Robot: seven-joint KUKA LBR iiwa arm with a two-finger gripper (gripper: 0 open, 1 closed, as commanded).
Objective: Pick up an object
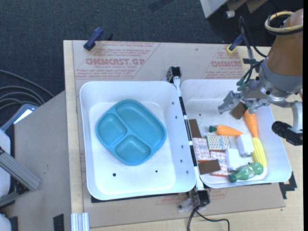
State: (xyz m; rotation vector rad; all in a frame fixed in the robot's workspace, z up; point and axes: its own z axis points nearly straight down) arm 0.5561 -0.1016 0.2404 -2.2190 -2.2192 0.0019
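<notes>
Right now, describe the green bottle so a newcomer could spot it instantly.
Look at the right-hand white bin, the one crowded with toy food. Go to its near edge, at the bottom of the pile: the green bottle lies on its side beside the yellow corn cob. It is the only green item there, with a darker green cap.

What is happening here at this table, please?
A grey robot arm reaches in from the right over the right bin, which holds a pile of toy food. Its gripper hangs near a brown piece and an orange carrot. Whether it holds anything is unclear. The left bin holds a blue divided plate.
</notes>
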